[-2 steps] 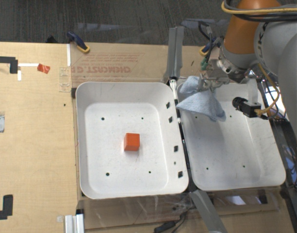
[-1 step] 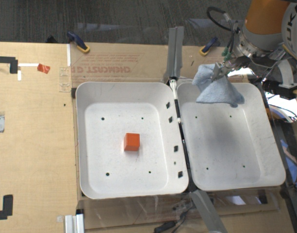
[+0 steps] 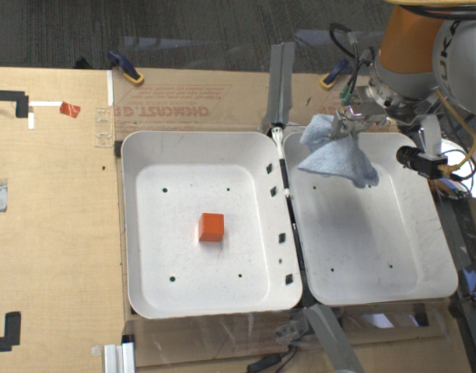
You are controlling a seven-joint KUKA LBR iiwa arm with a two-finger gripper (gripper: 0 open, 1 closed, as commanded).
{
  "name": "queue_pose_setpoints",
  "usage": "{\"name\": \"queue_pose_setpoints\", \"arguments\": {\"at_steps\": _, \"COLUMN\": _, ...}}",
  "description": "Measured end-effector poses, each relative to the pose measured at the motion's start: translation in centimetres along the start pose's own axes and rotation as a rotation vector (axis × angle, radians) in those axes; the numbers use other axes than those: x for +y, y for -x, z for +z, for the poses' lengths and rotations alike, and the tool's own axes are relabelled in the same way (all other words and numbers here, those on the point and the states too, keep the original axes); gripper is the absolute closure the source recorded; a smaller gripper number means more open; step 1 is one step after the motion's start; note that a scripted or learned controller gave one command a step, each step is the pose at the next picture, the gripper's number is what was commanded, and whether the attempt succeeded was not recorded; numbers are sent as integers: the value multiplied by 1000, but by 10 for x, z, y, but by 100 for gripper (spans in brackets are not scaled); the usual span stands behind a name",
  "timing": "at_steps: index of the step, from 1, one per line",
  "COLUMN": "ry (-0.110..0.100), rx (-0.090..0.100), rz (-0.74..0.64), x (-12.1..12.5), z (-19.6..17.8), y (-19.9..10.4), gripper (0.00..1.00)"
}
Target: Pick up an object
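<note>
A pale blue cloth point(image 3: 335, 156) hangs above the back of the right bin point(image 3: 378, 278), draped down from my gripper point(image 3: 348, 125). The fingers are shut on the cloth's top edge and the fabric is lifted off the bin floor, its lower corners spreading left and right. An orange-red block point(image 3: 211, 228) sits alone near the middle of the left bin point(image 3: 152, 286), well away from the gripper.
A grey divider post point(image 3: 281, 84) rises between the two bins at the back. Blue and yellow clamps point(image 3: 126, 67) hold the cardboard backing behind the bins. Cables and a black fitting point(image 3: 417, 158) hang off the arm at the right.
</note>
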State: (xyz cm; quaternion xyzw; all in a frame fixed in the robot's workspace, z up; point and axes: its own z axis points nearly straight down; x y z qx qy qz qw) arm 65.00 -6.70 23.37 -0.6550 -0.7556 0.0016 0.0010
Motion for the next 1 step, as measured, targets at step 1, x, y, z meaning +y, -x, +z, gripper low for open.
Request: {"name": "queue_pose_setpoints", "arguments": {"at_steps": 1, "ry": 1, "rx": -1, "rz": -8, "x": 9, "z": 19, "y": -3, "gripper": 100}}
